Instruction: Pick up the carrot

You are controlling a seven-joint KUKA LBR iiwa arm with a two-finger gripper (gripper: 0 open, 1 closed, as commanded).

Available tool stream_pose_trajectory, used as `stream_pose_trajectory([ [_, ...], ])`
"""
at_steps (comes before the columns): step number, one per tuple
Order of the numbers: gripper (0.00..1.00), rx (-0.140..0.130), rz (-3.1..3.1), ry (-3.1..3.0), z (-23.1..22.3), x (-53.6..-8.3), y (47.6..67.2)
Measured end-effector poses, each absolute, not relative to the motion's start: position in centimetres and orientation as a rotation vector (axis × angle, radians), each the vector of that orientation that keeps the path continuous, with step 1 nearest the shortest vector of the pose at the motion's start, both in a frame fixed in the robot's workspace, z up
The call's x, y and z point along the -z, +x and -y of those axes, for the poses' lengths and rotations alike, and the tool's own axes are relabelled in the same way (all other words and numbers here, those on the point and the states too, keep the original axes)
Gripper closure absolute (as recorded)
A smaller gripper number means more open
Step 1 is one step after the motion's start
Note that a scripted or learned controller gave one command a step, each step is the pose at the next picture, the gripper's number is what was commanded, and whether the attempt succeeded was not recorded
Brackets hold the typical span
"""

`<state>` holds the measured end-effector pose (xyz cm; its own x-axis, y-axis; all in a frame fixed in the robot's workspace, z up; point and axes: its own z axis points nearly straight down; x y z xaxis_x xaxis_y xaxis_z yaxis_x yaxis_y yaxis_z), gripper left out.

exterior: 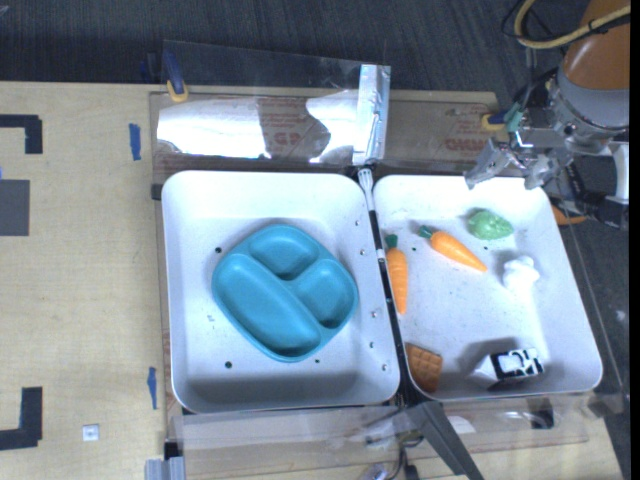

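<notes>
Two carrots lay in the right bin [570, 268]; nearer carrot [455, 249] sat below-left of the tool [508, 164], axis slanting down-right. Finger state: can't tell.

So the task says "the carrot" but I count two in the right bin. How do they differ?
The carrot by the divider lies along the bin's left wall, its green top toward the back; the slanted carrot lies out on the right bin's floor, its tip pointing right and forward. The carrot by the divider touches the wall; the slanted carrot lies apart from it, near the green lump. Both are orange with green tops and similar in size.
</notes>
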<state>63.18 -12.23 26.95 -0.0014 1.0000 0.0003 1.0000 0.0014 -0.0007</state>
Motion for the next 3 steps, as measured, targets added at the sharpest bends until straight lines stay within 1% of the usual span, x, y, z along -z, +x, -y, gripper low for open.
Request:
stream_pose_trajectory([
  [1,0.00,-0.005,2.478,-1.921,10.8,-13.3,61.1],
  [2,0.00,0.000,2.755,-1.505,11.5,-10.9,56.1],
  [3,0.00,-0.009,2.752,-1.479,12.0,-8.6,63.7],
])
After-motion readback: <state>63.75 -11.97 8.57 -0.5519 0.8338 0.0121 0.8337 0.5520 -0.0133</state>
